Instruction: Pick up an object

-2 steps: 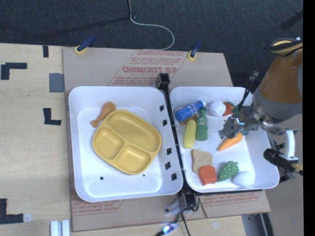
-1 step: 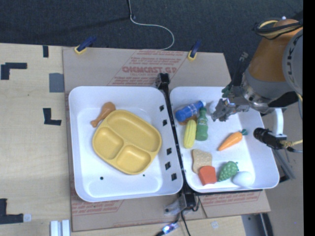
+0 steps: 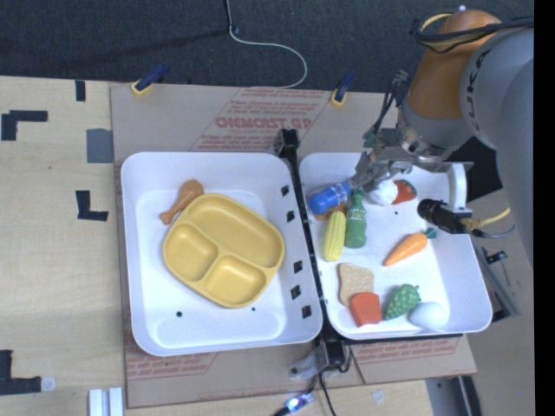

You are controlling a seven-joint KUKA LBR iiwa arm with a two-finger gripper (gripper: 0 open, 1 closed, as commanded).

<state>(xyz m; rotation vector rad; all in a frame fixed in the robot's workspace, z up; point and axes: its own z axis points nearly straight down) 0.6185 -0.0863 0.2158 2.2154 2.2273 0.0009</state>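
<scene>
While the grey arm (image 3: 486, 85) with its orange band reaches in from the right, two shallow white bins sit side by side on a cardboard sheet (image 3: 260, 115) laid over a pale wooden bench (image 3: 52, 232), with dark floor beyond and a thin white cable (image 3: 260, 46) trailing across it. Left bin (image 3: 147, 319) holds a yellow compartment tray (image 3: 224, 248), set at a slant, and a tan toy drumstick (image 3: 180, 200) touching the tray's upper left edge. Right bin (image 3: 468, 306) holds a scatter of toy food: a yellow corn cob (image 3: 334, 236) and a green bottle (image 3: 355, 222), both lying roughly upright in the frame just beside each other; an orange carrot (image 3: 406, 249) pointing lower left; a slice of toast (image 3: 355, 281); a red block (image 3: 365, 308); a green bunch of grapes (image 3: 401, 301); a white egg (image 3: 427, 315). Near that bin's upper left, the gripper (image 3: 375, 173) hangs low over a blue bottle (image 3: 329, 198), whose long axis runs left to right, slightly tilted; whether it is parted or closed cannot be told.
</scene>
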